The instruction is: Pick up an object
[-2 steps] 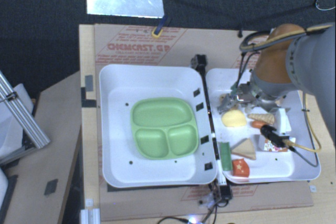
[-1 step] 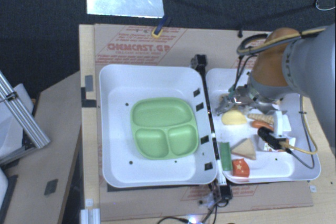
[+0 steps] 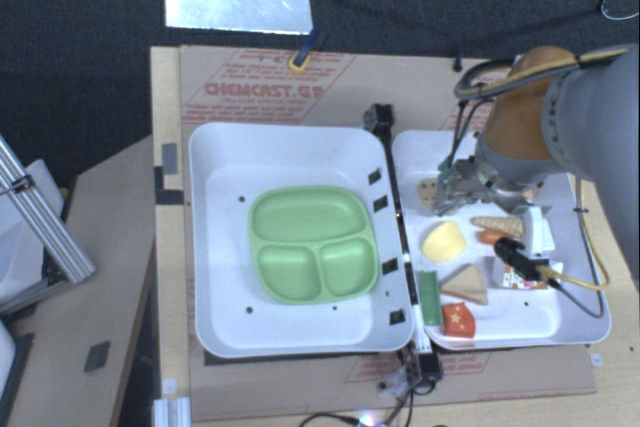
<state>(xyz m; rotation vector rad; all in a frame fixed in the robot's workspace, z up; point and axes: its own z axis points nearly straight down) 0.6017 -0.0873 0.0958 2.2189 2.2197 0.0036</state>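
Note:
My gripper [image 3: 452,195] reaches down into the right bin [image 3: 575,315] near its upper left part. It hangs just right of a brown cookie [image 3: 428,190] and above a yellow lemon-shaped object [image 3: 444,241]. A tan cone [image 3: 497,225] and an orange piece [image 3: 486,237] lie just to its lower right. Closer to the front lie a tan sandwich wedge [image 3: 465,285], a green strip [image 3: 428,297] and a red object [image 3: 458,320]. Nothing shows as held by the gripper.
The left bin [image 3: 215,215] holds a green divided plate [image 3: 310,243]. Black clips line the wall between the bins [image 3: 392,215]. A white and black fitting with a yellow cable [image 3: 535,260] hangs from the arm over the right bin. The grey arm [image 3: 590,115] covers that bin's upper right.

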